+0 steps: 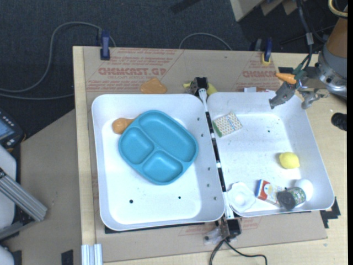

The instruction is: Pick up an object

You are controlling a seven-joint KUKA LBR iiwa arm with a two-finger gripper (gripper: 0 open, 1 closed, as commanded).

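The claw (290, 97) is seen at the upper right corner of the right bin (259, 128), hanging over the bin's far rim with its two fingers spread and nothing between them. It is judged to be held there, apart from the contents, so that a target can be chosen before any descent is made.

Several candidate things are laid in the right bin. A patterned packet (227, 123) is found towards the bin's upper left, near the divider shared with the left bin (149, 206). A yellow lemon (288, 160) is set near the right bin's right wall, well below the claw and apart from everything else, which is judged to make it the easiest to reach. Along the right bin's lower edge a white cup (240, 196), a small carton (265, 191) and a dark can (290, 197) are crowded together, touching or nearly so; a grasp there is thought likely to be fouled by neighbours.

Nothing has yet been picked up.
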